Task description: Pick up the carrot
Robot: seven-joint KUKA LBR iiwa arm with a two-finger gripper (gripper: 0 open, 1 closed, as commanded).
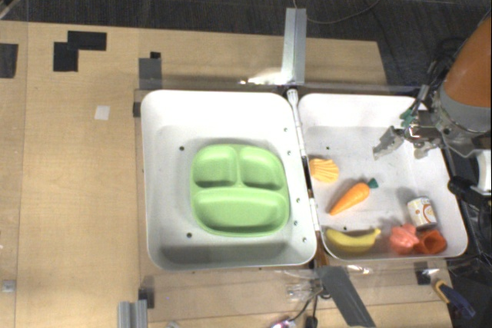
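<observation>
Open floor in the upper half of the right bin [361,110]; clutter along its lower edge.

Bare white bottom between the gripper [401,140] and the carrot [350,197], nothing lying between. Just left of the carrot, a yellow ridged piece [324,170] against the dividing wall. Below it, a banana [354,239] near the front wall. Well right, a small can [421,211], a pink toy [403,238] and an orange cup [433,243] crowded in the lower right corner.
</observation>
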